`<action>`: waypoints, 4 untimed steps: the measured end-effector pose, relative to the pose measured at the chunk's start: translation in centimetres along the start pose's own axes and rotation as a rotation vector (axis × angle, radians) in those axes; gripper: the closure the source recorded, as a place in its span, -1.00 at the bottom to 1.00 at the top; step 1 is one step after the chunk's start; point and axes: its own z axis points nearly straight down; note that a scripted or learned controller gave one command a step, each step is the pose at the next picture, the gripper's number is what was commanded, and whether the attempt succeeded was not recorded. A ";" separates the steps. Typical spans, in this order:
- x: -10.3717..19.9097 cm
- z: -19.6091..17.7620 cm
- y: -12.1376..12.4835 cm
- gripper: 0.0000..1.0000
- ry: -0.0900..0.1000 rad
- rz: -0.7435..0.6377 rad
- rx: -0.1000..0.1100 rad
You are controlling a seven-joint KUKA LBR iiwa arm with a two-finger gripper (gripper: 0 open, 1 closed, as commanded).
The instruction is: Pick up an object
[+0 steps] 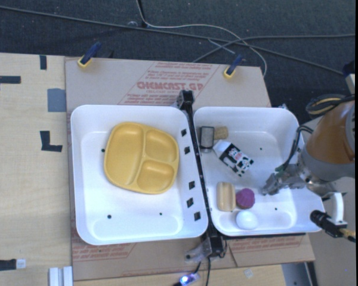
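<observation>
White ball (246, 219) near front rim; tool (273, 185) over bare floor.

Your arm (331, 145) reaches in from the right, orange band showing above the wrist, bent downward; its pincer (273, 185) hangs low, pointing leftward and down.

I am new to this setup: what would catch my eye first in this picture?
The yellow divided plate lies in the left bin. In the right bin lie small things: a purple ball, a white ball and a black-and-white toy. The arm's hand reaches in from the right.
</observation>
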 end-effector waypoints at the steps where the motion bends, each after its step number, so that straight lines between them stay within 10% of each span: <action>1: 0.4 -4.6 -0.8 1.00 0.003 0.000 -0.001; 3: 1.1 -15.4 0.1 1.00 0.001 -0.001 -0.003; 4: 6.0 -13.7 1.9 1.00 0.004 -0.005 0.003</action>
